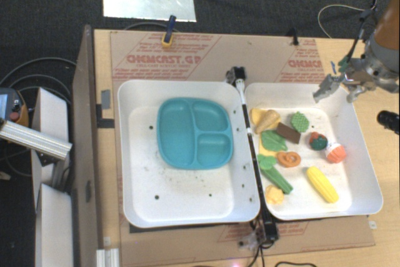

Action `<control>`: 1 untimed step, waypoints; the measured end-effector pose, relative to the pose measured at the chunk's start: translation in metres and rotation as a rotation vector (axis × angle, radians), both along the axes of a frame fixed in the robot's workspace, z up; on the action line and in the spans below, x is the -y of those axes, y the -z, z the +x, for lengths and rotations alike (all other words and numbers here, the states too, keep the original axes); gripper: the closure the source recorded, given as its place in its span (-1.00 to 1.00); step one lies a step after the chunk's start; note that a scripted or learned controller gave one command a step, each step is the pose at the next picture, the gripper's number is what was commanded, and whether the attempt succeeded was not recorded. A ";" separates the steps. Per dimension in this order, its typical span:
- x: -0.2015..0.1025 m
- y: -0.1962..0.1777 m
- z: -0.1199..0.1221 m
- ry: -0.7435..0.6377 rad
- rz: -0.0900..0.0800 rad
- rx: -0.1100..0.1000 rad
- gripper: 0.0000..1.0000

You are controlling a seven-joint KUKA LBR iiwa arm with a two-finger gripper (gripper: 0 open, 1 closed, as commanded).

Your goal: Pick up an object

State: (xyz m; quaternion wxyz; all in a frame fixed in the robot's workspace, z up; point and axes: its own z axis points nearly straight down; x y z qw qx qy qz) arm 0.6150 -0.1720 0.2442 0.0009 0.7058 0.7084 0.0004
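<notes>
The right bin (362, 153) holds several toy foods: a yellow corn cob (323, 184), a green cucumber (275, 176), an orange ring (289, 159), a brown block (288, 132), a green bumpy piece (300, 121), a tan piece (265, 119) and a red-and-green fruit (318, 141). My gripper (340, 90) hangs above the bin's back right rim. Its two fingers are spread, it is open, and nothing is between them. It stands apart from all the foods, behind and to the right of them.
A teal divided plate (194, 133) lies in the left bin (140, 197). Between the bins runs a black divider bar (249, 134). Cardboard (187, 56) lies under both bins. A cable (340, 15) loops near the arm at the back right.
</notes>
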 end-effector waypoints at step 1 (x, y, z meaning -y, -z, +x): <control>-0.028 0.117 -0.014 -0.003 0.004 -0.010 -1.00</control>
